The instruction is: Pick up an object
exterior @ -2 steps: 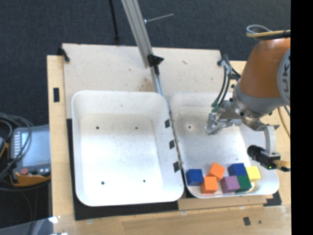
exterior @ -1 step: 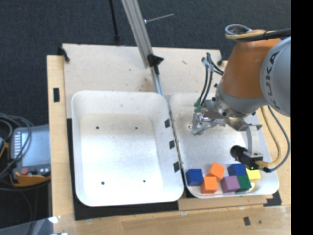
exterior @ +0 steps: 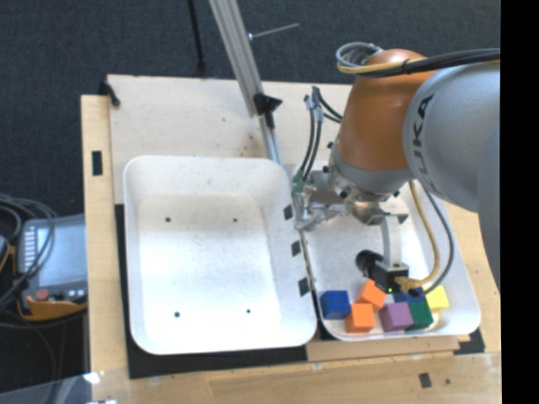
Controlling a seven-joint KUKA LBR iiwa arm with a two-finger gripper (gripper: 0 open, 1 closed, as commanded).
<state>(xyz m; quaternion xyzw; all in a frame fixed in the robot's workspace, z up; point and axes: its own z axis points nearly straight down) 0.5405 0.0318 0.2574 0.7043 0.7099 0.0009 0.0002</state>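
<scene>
Centrally, the gripper [exterior: 313, 205] is hanging over the left edge of the right bin [exterior: 335, 255], close to where the two bins meet. Whether it is open or closed cannot be told from this angle. Toy blocks are sitting well apart from it, clustered along that bin's near edge: a blue cube [exterior: 335, 303], two orange blocks [exterior: 360, 316], a purple cube [exterior: 394, 316], a green cube [exterior: 420, 313] and a yellow cube [exterior: 437, 298]. The grey arm [exterior: 459, 133] is reaching in from the right. The left bin [exterior: 210, 251] is lying alongside.
</scene>
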